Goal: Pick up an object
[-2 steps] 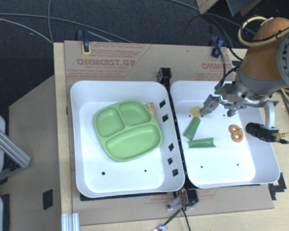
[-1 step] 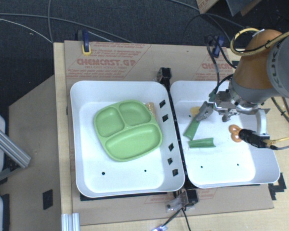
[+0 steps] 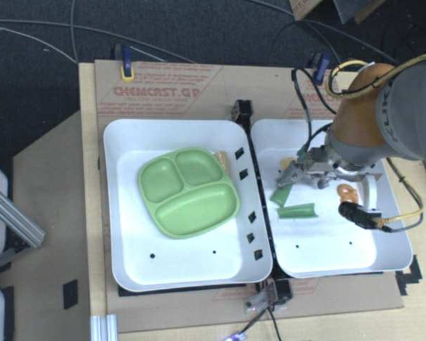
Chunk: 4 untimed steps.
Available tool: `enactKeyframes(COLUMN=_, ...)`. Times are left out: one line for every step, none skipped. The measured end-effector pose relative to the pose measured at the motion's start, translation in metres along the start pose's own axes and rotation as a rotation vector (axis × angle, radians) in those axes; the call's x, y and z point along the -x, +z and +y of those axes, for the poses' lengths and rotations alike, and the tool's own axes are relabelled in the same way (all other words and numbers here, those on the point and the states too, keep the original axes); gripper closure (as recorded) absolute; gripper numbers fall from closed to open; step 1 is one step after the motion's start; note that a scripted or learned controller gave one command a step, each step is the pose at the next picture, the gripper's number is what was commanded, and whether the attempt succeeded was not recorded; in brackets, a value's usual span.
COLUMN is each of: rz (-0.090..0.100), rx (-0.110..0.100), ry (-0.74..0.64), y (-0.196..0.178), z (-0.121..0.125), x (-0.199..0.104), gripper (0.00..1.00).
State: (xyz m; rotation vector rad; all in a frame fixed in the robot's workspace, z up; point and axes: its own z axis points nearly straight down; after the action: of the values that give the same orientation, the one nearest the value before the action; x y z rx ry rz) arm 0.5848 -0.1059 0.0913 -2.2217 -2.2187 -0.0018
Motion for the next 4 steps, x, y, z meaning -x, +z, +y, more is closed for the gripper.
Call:
enactKeyframes(rz=0.0, rx=0.007, ry=-0.001, y=-0.015, z=0.002, x=-0.001, gripper=1.0)
enactKeyframes(rz=-0.003, rx=0.006, ry=-0.003, y=-0.065, z=0.013, x=-0.002, gripper=1.0)
enactKeyframes(rz=-0.003, rx=0.007, ry=-0.003, y=-0.119, z=0.015, x=-0.002, gripper=1.0)
enactKeyframes(rz=-0.001, rx=0.002, ry=-0.005, y=-0.119, z=0.024, x=-0.048, gripper=1.0)
